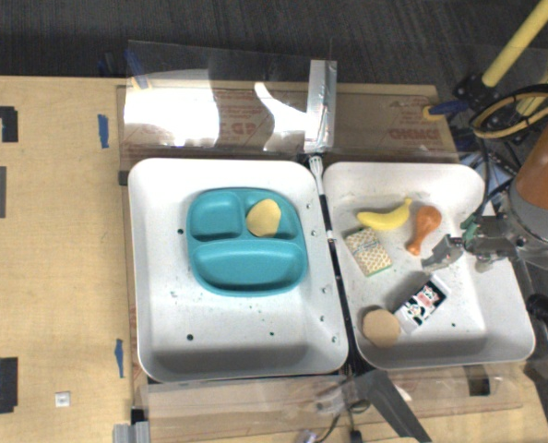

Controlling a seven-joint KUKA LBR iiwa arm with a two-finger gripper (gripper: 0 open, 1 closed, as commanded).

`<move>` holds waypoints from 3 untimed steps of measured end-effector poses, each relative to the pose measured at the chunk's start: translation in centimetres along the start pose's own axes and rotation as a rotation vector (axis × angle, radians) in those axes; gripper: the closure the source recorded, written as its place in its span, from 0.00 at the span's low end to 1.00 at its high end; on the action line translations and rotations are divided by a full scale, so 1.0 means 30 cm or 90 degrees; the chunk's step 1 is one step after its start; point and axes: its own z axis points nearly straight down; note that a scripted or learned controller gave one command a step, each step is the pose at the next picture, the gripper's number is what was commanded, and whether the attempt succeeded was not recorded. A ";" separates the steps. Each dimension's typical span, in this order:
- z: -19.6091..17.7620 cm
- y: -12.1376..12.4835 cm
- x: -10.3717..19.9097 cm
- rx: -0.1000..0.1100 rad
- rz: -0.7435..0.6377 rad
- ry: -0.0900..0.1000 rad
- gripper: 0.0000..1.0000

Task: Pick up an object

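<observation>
The arm comes in from the right side of the camera view, its grey body low at the frame's edge with the orange band (540, 175) showing above the wrist. From there the wrist reaches leftward and slightly down, ending in the gripper (446, 250), whose metal tip points toward the left. The gripper sits low, at about mid-height of the frame, and nothing is seen between its tips.

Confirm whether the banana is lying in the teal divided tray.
No. The banana lies on the floor of the right bin, while the teal tray sits in the left bin.
</observation>
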 end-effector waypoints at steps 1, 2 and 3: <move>0.373 0.359 -0.071 -0.008 0.086 -0.002 0.00; 0.341 0.360 -0.069 -0.008 0.085 -0.002 1.00; 0.372 0.391 0.131 -0.002 0.145 -0.001 1.00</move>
